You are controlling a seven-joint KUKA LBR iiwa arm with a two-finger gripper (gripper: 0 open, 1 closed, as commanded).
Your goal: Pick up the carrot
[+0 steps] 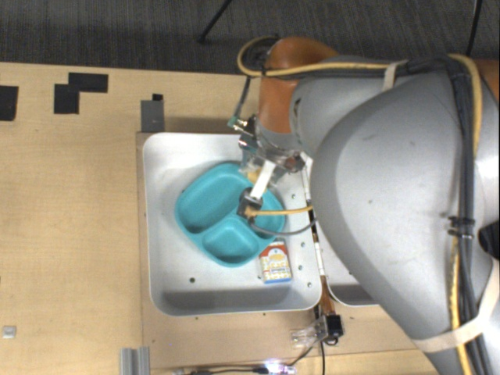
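The gripper (251,204) hangs over the teal divided dish (211,217) in the left bin (160,233); the carrot I can't pick out. Just beyond the fingertips, toward the bin's near corner, lies a small printed box (275,262).

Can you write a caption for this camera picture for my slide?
Robot gripper reaches over a teal divided dish in a white bin.

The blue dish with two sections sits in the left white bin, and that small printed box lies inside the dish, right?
Not quite. The blue dish does sit in the left white bin, but the small printed box lies outside it, on the bin floor beside the dish's lower right edge. The camera view shows this. The tool hangs over the dish.
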